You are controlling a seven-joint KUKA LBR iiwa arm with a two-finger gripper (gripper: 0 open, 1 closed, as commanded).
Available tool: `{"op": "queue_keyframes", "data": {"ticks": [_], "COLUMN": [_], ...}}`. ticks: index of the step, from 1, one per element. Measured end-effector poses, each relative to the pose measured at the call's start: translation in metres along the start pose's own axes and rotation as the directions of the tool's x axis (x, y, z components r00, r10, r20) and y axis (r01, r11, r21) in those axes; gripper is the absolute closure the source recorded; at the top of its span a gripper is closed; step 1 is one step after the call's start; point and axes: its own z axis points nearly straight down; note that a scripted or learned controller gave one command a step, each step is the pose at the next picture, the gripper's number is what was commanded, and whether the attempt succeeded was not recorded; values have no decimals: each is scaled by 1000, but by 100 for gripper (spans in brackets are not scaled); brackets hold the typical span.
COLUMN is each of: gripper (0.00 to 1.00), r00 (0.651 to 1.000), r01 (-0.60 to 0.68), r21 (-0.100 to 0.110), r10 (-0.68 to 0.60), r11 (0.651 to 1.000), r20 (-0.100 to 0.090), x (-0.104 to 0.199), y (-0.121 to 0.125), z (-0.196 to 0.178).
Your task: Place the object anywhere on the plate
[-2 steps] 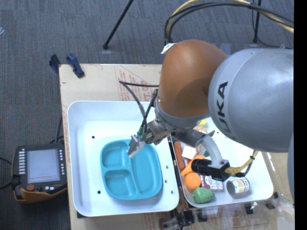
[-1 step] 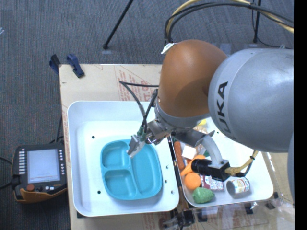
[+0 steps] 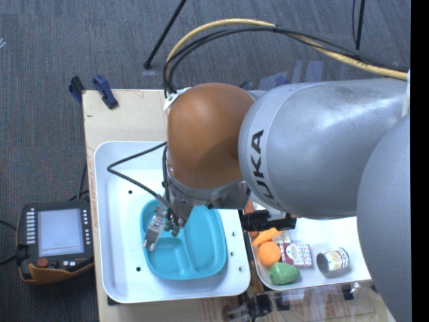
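1. Two bins sit side by side on the bench [image 3: 124, 116]: left bin [image 3: 114, 180], right bin [image 3: 348, 263].
2. A divided plate [image 3: 198, 250] lies in the left bin, toward its near right.
3. The gripper [image 3: 161, 230] hangs over the plate's left part.
4. In the right bin, left to right: carrot [image 3: 265, 237], orange [image 3: 269, 253], carton [image 3: 298, 253], can [image 3: 333, 260]; a lime [image 3: 285, 274] lies nearest.
5. A teach pendant [image 3: 57, 240] lies left of the bench.

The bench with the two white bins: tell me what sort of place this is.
Probably a robotics lab. A grey KUKA arm works over shallow white bins; a handheld control pendant lies on grey carpet beside tripod legs.
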Motion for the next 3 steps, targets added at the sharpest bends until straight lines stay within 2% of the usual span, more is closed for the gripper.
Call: {"op": "queue_keyframes", "data": {"ticks": [1,2,3], "gripper": [100,0,100], "r00": [1000,1000,1000], "r01": [0,1,1], "r21": [0,1,2], "r10": [0,-1,-1], "r11": [1000,1000,1000], "r20": [0,0,-2], "x": [-1,-1,-1], "y": [0,0,1], "z": [-10,-9,-18]}}
